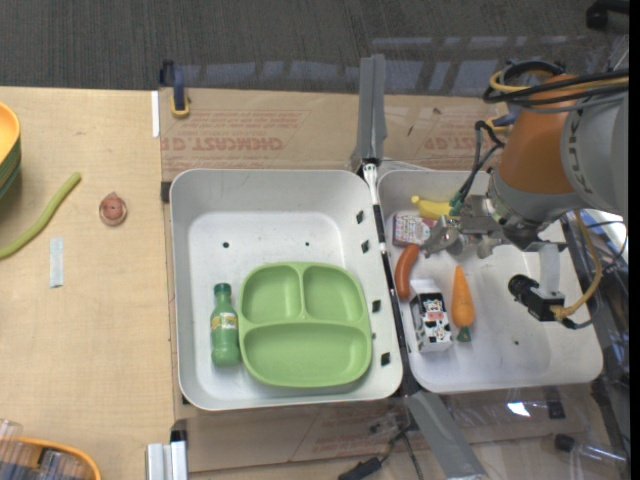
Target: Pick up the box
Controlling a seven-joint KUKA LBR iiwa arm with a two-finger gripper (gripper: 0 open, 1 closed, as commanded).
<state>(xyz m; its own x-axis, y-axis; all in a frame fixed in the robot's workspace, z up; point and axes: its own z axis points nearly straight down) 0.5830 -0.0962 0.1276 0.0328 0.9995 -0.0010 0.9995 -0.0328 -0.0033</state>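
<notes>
A: Where's the box (432, 322)?

B: In the right bin (520, 360), near its front-left corner. It's a small carton, black and white with a spot of red, flat-sided with square edges, lying free on the smooth white plastic floor.

A: And what's beside it?

B: A tapered orange carrot (462, 299) just to its right, close enough that I can't tell if they touch. Behind it, a curved red-orange sausage shape (404, 269) along the bin's left wall, then a pinkish packet (408, 230) and a glossy yellow banana-like piece (432, 208) at the back.

A: The claw?

B: The claw (446, 234) hangs over the back of that bin, near the packet, well apart from the box. Metal and cabling crowd it; whether it's apart or together, I cannot tell.

A: The left bin (270, 196)?

B: A matte green divided plate (303, 325), rounded corners, three compartments, with a small green bottle (224, 324) lying just left of it. Both bins sit on a cardboard-covered surface (250, 130).
</notes>
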